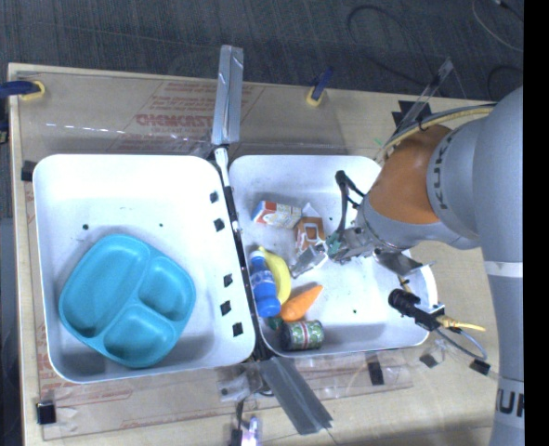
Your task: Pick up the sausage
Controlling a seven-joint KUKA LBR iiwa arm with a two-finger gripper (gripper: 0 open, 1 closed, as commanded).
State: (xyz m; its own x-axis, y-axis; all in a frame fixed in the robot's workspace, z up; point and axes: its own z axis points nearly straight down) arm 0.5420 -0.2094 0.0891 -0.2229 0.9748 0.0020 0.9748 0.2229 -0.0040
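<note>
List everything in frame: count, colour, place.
bins: 2, white, side by side on bench
divided plate: 1, blue, left bin
carton: 1, white and red, right bin, top
brown item: 1, beside the carton, near hand; possibly the sausage, too small to tell
banana: 1, yellow, right bin, left side
bottle: 1, blue, along the divider
carrot: 1, orange, below banana
can: 1, green, right bin, bottom edge
clamps: blue, bench's far edge
arm: 1, grey with orange band, from right
hand: 1, low over right bin

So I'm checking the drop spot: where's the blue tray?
In the camera view, the blue tray lies in the left bin, toward its front, across the divider from the blue bottle.
</note>
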